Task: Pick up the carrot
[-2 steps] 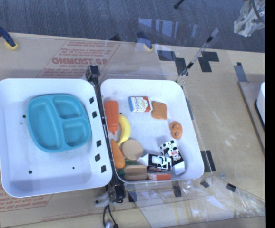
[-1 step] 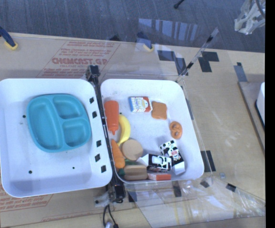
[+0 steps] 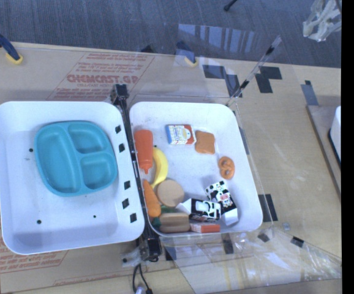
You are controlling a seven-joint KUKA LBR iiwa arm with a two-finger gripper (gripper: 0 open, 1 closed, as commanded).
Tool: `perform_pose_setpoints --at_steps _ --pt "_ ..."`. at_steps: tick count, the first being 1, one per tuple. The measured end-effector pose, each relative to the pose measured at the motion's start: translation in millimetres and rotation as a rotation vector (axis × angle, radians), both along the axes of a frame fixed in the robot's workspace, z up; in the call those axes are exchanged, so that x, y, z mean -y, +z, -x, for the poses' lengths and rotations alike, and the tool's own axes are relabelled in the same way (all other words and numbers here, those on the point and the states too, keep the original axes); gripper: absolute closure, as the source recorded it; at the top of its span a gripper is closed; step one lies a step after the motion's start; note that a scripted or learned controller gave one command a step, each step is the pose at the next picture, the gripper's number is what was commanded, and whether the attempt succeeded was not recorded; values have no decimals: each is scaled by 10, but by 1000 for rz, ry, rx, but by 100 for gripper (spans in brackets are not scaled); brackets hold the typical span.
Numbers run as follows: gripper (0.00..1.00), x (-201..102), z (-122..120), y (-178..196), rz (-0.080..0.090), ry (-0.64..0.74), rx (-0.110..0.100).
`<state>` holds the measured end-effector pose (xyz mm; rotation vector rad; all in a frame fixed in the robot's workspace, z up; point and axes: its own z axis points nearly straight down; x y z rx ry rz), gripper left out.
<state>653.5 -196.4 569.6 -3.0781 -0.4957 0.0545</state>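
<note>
Left bin [image 3: 5, 182]: holds a blue divided tray [image 3: 76, 157], lying flat near the middle.

Right bin [image 3: 241, 146]: toy food crowded along its left wall and near edge. Orange-red bottle [image 3: 143, 149] against the left wall, banana [image 3: 160, 167] just beside it. Carrot [image 3: 152, 199] below these, by the left wall, touching a round tan disc [image 3: 170, 192]. Brown block [image 3: 174, 222] near the front corner. Small carton with blue label [image 3: 179, 133] toward the far side, toast-coloured piece [image 3: 205, 142] beside it, small orange item [image 3: 226, 166] further right. Black-and-white cow-patterned pieces [image 3: 217, 201] by the near right corner.

Gripper [image 3: 321, 14]: top right, over the floor, well apart from both bins. Open or closed cannot be told.
</note>
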Motion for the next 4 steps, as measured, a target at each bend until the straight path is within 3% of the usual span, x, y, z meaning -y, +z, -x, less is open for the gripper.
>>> perform_pose_setpoints --at_steps 3,4 --pt "100 -110 -22 285 -10 40 -28" --pt "0 -105 -21 282 -11 41 -28"
